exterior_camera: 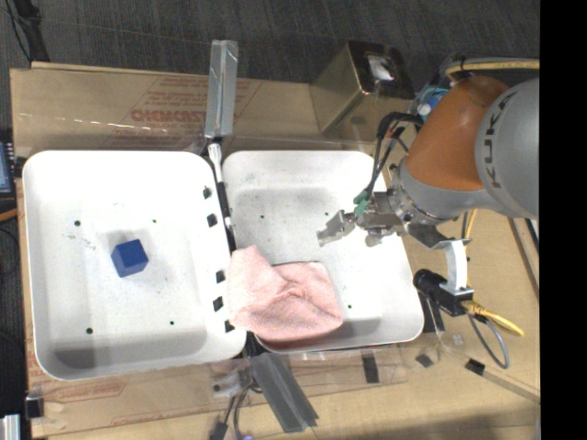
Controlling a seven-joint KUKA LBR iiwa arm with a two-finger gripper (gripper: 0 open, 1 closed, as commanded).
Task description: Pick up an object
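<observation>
Hovering over right bin (275, 177): gripper (341, 229), finger state unclear, holding nothing visible. Pink cloth (284, 301) at near edge. Blue cube (130, 257) in left bin (55, 191).

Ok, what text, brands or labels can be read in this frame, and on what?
"KUKA": partly visible, in dark letters on the grey arm.
Red print on the cardboard sheet behind the bins: upside down and too faint to read.
White label on the tan box: too small to read.
</observation>
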